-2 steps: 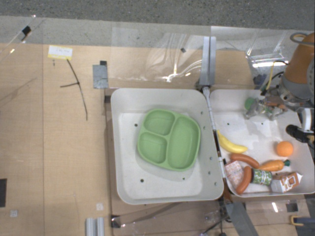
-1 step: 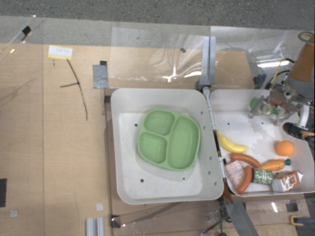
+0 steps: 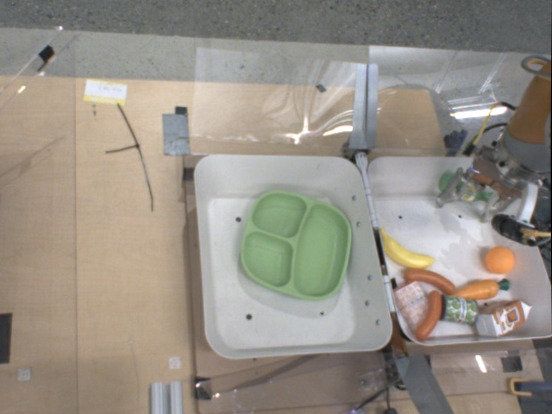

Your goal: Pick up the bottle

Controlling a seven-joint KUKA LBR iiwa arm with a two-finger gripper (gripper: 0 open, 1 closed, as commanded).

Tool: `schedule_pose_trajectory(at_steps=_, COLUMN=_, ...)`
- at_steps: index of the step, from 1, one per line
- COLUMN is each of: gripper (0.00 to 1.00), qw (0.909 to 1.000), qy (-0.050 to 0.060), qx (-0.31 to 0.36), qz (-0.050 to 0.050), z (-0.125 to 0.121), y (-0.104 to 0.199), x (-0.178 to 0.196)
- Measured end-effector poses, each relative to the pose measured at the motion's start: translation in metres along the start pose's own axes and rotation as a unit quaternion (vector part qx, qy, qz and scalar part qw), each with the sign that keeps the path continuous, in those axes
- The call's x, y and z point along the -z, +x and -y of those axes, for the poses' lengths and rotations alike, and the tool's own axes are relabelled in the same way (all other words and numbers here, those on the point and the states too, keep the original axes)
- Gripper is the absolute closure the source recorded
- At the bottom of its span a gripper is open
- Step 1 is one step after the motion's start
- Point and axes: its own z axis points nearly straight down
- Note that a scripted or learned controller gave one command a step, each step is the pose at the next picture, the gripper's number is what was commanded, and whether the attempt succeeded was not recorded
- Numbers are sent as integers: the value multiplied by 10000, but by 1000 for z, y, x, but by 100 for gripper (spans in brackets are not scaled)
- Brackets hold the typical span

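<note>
The bottle (image 3: pixel 461 310) is small and green with a pale label. It lies on its side at the front of the right bin (image 3: pixel 405 222), between a red sausage (image 3: pixel 429 316) and a small carton (image 3: pixel 504 318). My gripper (image 3: pixel 470 191) hangs low over the back right part of that bin, well behind the bottle and apart from it. A small green thing (image 3: pixel 448 181) shows at the gripper's left side; I cannot tell what it is or whether it is held. The grey arm with its orange band (image 3: pixel 532 110) rises at the right edge.
The right bin also holds a banana (image 3: pixel 405 253), a second sausage (image 3: pixel 429 280), a carrot (image 3: pixel 481 290), an orange (image 3: pixel 499 260) and a pink packet (image 3: pixel 410 298). A green divided plate (image 3: pixel 296 245) lies in the left bin (image 3: pixel 216 317). A metal post (image 3: pixel 366 110) stands behind the bins.
</note>
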Motion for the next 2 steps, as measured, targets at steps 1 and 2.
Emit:
schedule_pose_trajectory(at_steps=1, gripper=0, qw=10000, qy=9, qx=-94, qz=4, z=0, y=0, x=0)
schedule_pose_trajectory(at_steps=2, gripper=0, qw=9992, qy=35, qx=-393, qz=-8, z=1, y=1, x=0)
